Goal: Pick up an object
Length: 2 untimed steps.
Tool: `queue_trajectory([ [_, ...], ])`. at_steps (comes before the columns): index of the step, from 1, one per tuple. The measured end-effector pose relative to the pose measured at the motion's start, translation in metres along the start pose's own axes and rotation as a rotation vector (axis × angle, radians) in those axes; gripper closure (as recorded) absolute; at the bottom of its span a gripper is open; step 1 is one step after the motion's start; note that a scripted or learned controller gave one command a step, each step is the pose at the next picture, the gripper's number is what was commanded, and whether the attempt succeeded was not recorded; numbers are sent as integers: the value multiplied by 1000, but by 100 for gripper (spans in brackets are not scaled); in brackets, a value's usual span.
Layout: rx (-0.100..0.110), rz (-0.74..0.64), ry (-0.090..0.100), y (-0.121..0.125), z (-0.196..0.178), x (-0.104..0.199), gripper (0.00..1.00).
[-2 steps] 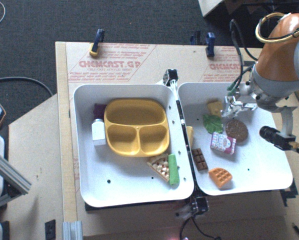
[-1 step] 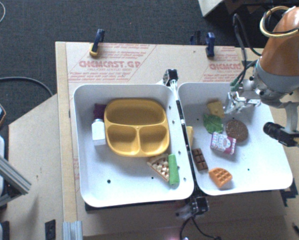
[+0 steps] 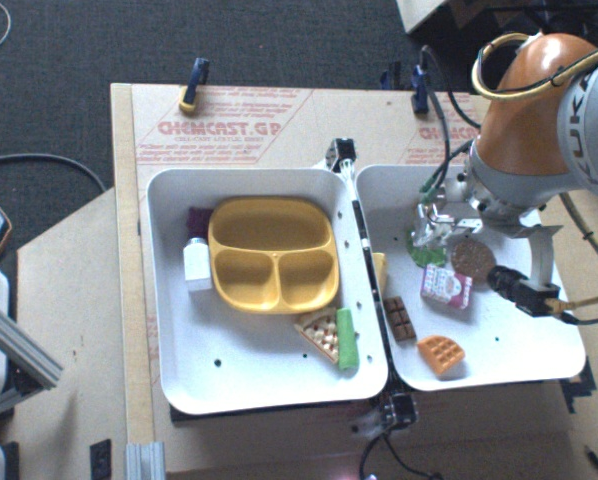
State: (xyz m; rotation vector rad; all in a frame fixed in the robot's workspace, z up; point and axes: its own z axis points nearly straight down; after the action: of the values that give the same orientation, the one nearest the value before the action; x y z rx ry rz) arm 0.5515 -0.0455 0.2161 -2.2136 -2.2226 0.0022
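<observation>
Gripper [image 3: 436, 220] is seen low in the right bin [image 3: 539, 363], over a green item [image 3: 425, 250] that lies just under the fingertips; whether the jaws are apart or together cannot be told, nor whether anything is held. A pink carton [image 3: 446, 286] lies just below, long axis roughly left-right, slightly tilted. Nearby are a brown disc [image 3: 472, 258], chocolate bar [image 3: 398, 319] and waffle [image 3: 440, 354]. A yellow divided plate [image 3: 273, 253] is in the left bin [image 3: 169, 298]. Bench board is pale, floor dark.
</observation>
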Motion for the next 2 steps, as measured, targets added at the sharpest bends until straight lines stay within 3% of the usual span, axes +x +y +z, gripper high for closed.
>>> queue_trajectory([
  [1,-1,-1,0,-23,-15,44,100],
  [2,1,0,0,-33,2,78,100],
])
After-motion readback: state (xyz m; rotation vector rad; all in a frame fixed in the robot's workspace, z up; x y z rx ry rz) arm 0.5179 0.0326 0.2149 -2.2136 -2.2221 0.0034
